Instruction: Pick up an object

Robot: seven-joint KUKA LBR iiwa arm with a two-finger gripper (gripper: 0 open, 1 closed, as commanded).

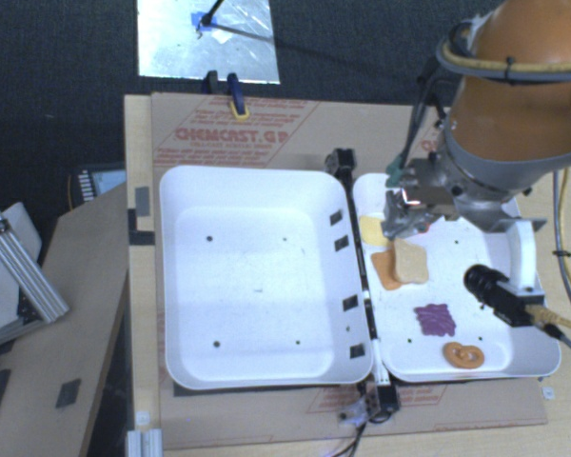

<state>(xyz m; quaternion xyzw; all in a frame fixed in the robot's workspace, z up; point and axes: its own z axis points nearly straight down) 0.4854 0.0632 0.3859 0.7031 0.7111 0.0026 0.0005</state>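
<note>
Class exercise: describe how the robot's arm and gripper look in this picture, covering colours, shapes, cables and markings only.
The arm is grey metal with a large, rounded orange band above the wrist, ringed by a thin yellowish cable. Thin cables, one with a green fitting, run down its left side. The gripper is a small grey metal assembly with a faint reddish glow on it. No lettering is readable on the arm.

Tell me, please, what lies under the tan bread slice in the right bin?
An orange flat piece sticks out from under the tan bread slice on its left. How far it runs beneath is covered. Both lie in the right bin.
</note>
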